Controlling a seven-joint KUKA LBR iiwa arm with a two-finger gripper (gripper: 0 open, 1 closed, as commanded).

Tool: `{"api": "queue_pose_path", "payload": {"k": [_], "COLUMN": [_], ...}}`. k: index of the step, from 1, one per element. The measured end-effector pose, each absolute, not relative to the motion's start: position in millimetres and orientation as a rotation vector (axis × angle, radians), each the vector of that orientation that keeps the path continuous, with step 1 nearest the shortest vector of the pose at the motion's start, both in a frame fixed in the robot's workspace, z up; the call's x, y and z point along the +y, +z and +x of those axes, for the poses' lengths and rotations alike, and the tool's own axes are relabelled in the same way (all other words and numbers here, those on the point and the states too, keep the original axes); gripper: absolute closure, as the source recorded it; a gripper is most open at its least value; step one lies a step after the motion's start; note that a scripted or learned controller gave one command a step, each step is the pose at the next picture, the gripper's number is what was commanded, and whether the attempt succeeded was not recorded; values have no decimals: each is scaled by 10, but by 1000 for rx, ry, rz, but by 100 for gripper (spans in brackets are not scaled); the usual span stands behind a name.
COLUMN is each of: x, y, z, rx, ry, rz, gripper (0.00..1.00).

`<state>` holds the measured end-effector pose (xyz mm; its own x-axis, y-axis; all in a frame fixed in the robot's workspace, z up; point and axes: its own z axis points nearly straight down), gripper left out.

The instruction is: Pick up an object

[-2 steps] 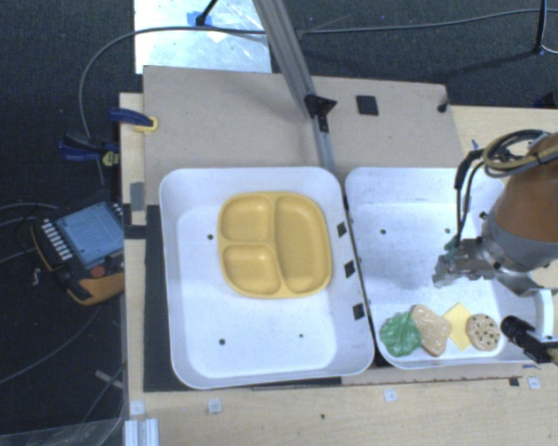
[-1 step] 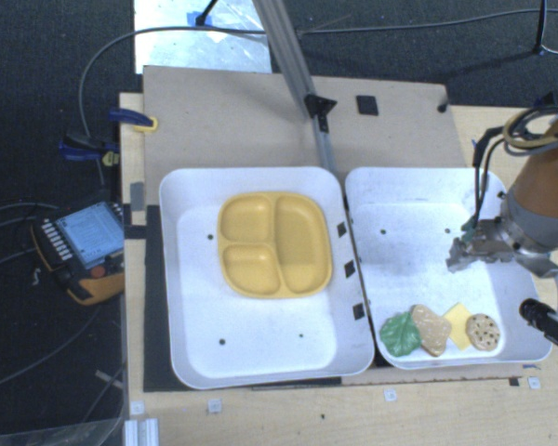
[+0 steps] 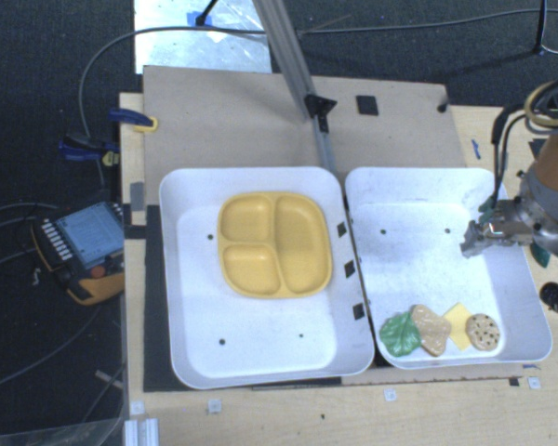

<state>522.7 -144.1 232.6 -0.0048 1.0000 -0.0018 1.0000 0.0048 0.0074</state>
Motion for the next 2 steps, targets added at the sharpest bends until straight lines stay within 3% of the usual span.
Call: {"api": "queue_pose_path", "payload": {"k": [2], "x": [-416], "y": [2131], "z": [5457], "rx": [2234], "ry": [4], "rz": [2210], "gripper": [100]}}
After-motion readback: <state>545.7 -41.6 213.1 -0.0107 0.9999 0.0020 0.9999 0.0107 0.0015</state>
